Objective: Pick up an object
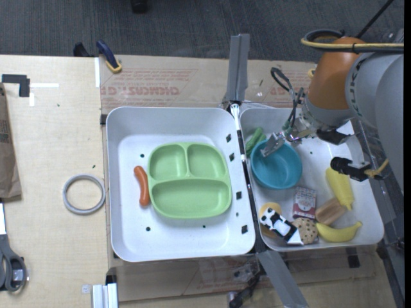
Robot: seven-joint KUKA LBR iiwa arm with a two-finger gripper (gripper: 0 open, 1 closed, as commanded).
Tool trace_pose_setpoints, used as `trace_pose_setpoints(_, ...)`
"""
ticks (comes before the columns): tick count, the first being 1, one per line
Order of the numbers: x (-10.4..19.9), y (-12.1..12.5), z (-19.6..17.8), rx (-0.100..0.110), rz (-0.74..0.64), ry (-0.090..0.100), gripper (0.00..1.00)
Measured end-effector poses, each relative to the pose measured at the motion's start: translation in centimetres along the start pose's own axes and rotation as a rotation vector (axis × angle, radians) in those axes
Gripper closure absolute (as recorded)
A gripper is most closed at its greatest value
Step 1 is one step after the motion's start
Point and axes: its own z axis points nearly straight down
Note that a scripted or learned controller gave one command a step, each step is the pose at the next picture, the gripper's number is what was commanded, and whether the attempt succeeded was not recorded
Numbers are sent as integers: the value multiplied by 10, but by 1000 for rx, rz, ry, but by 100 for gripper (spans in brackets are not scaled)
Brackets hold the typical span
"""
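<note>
My gripper (275,144) hangs over the far left rim of a blue bowl (277,169) in the right bin (369,233). A green item (254,138) lies just left of the gripper, partly hidden behind the bowl. Nearer the front of that bin are two yellow bananas (338,231) (340,186), a wooden block (330,211), a red and white packet (304,203), a black and white cow toy (280,226) and a cookie (307,231). I see nothing held at the gripper.
The left bin (122,191) holds a green divided plate (189,179) and an orange sausage-shaped toy (142,185) beside it. A grey ring (84,193) lies on the bench to the left. A metal divider (238,76) stands between the bins at the back.
</note>
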Motion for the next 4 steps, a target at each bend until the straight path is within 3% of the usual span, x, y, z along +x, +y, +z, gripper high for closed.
trace_pose_setpoints(1,-5,-1,-11,0,3,-8,100)
trace_pose_setpoints(2,60,-2,-102,-5,337,-15,100)
trace_pose_setpoints(3,92,37,-151,2,351,-2,100)
trace_pose_setpoints(4,53,36,-205,1,165,-2,100)
